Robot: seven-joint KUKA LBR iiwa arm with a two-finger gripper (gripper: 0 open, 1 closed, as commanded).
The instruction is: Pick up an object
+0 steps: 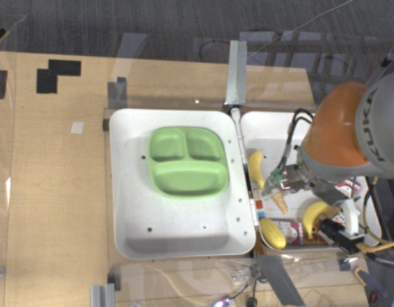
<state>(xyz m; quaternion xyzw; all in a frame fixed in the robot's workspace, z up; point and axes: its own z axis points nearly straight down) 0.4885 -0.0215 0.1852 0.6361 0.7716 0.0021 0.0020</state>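
Nearest, front of R bin (274,125): lemon-like yellow fruit (272,233), small packet (290,229), banana (314,215). Just behind: orange cone-shaped piece (281,202) right under jaws (281,180), likely the pick target. Can't tell if jaws apart or closed, wrist hides them. Farther: 2nd banana (255,169) along L wall. L bin (178,245): green divided plate (187,161), well clear.
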